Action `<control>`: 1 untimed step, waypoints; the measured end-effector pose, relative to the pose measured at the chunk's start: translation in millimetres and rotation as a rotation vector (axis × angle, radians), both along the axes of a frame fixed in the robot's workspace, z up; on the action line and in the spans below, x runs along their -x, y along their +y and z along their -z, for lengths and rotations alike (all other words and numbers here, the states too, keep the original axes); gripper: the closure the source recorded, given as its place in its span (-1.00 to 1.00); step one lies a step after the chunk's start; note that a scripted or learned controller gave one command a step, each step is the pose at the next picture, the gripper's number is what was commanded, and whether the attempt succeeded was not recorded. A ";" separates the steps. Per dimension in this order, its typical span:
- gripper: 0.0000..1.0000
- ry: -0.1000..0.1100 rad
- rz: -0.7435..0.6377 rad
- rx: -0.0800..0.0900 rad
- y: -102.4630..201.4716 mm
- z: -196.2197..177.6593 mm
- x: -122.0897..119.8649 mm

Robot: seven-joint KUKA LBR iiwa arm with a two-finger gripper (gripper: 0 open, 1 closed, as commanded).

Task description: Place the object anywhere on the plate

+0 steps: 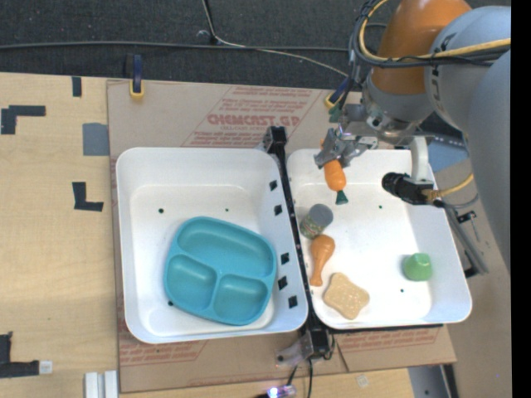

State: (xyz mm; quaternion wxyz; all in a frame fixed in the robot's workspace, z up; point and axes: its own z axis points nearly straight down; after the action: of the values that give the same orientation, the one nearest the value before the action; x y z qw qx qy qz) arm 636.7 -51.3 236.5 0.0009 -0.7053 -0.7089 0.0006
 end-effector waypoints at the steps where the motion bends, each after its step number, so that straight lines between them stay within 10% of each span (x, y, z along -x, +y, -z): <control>1: 1.00 0.000 -0.002 -0.002 54.0 -7.1 13.2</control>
State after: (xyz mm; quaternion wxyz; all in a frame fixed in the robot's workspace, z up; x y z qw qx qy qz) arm 623.5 2.6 243.5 0.0014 -0.7048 -0.7094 0.0000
